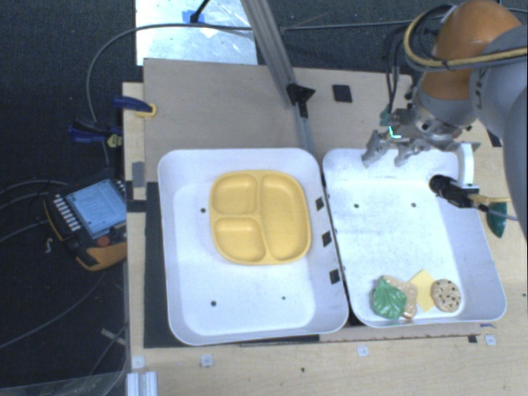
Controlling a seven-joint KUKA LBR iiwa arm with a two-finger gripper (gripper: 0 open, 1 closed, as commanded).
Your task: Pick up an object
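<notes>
In the right bin (412, 238), near its front edge, lie a green leaf-shaped piece (389, 299), a yellow cheese-like slice (423, 288) and a round brown cookie (446, 294), close together. My gripper (388, 153) hangs over the back edge of that bin, far from those pieces. Its two fingers (373, 151) stand apart with nothing between them. The left bin (190, 304) holds a yellow divided plate (260, 218) in its middle.
A grey slanted pole (272, 44) with a black clamp crosses the bench behind the bins. Cables, blue clips and a small device lie left of the bench on the floor. The right bin's middle is bare white.
</notes>
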